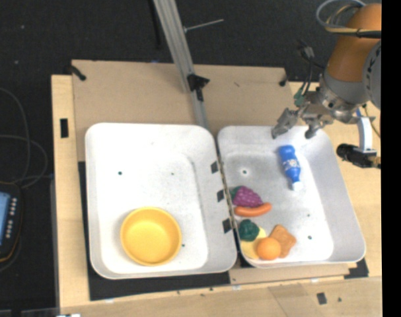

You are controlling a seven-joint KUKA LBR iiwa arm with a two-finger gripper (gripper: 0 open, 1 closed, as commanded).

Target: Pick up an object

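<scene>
While the arm reaches in from the right, its claw (294, 132) hangs over the far edge of the right bin (319, 240), near the far right corner. Its two fingers (279, 129) stand apart, and nothing is between them.

One blue bottle (289, 166) lies in the far right part of this bin, just on the near side of the claw. It lies flat, with its white cap pointing to the near edge. The bottle and the fingers are close to each other but they do not touch.

More things lie together in the near left corner of the same bin. I count one bunch of purple grapes (246, 195) against the left wall and one orange carrot (252, 210) touching it on the near side. Then come one dark green vegetable (248, 230), one orange ball (268, 249) and one brownish piece (284, 238) just beside the ball. A yellow thing (250, 247) shows under the green one, but I cannot tell what it is. All these are well apart from the claw.

The left bin (147, 150) carries one yellow bowl (150, 235), upright, near its near edge.
</scene>
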